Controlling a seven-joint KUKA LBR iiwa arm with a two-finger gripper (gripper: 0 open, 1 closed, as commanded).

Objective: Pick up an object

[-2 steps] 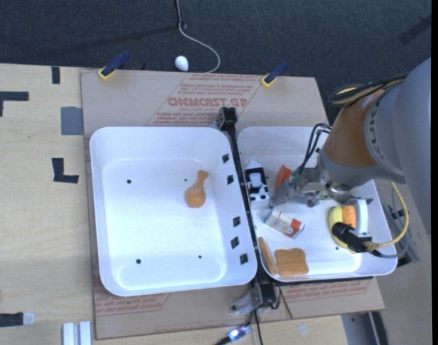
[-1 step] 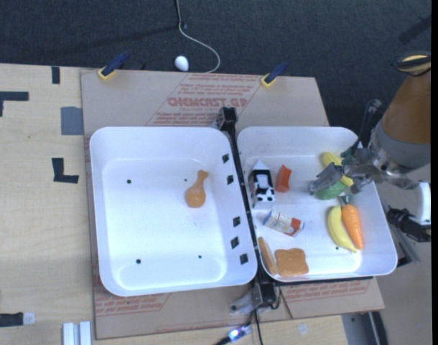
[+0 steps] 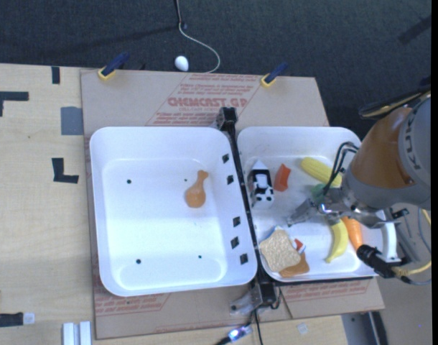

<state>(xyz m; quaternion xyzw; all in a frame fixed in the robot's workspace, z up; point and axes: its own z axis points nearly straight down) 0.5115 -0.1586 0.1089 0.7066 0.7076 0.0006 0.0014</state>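
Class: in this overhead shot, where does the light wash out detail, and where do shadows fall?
Camera view: bright glare whitens the floor of the shallow white left bin; a soft shadow lies under the tan plastic chicken drumstick; the grey arm's gripper darkens the shallow white right bin.

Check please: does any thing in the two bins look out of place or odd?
Only the chicken drumstick stands out: it lies alone in the left bin, while every other toy food is crowded in the right bin.
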